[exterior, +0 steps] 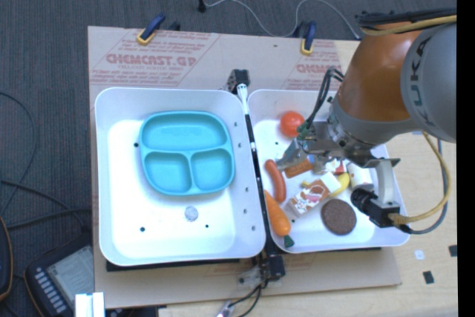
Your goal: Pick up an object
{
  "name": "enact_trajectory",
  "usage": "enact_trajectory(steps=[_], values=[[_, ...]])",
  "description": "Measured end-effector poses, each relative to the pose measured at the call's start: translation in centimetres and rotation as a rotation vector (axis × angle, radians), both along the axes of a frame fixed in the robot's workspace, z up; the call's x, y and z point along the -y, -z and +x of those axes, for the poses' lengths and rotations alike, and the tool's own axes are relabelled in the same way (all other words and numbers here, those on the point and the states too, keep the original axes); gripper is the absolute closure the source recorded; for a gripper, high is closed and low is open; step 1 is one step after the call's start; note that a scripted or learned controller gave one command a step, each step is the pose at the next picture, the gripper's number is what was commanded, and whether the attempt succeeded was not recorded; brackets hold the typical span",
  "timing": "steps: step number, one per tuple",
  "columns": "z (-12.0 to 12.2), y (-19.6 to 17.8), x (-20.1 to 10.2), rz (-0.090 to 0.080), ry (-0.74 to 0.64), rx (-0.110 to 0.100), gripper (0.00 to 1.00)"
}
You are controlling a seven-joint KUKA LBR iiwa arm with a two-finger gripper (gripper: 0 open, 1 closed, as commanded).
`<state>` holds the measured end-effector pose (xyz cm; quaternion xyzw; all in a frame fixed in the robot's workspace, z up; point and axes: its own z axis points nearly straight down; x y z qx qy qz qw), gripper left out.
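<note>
Right bin (386,237), contents: tomato (291,122) at far left; hot dog (275,180) and carrot (277,217) along the left wall; printed snack packet (308,197) at centre; brown cookie (338,217) near side. Gripper (303,157): low over the items beside the hot dog; grip state cannot be told. Left bin (104,159): blue divided plate (185,152), small coin-like disc (191,214) on its near side.
</note>
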<state>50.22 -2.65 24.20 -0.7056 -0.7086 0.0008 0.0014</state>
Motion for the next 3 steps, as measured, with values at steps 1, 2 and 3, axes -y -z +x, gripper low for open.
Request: enact_trajectory(steps=[1,2,3], values=[[0.1,-0.9,-0.1,0.0,-0.002,0.0,1.0],[0.1,-1.9,-0.1,0.001,-0.003,-0.001,1.0],[0.1,-2.8,-0.1,0.001,-0.004,-0.001,1.0]])
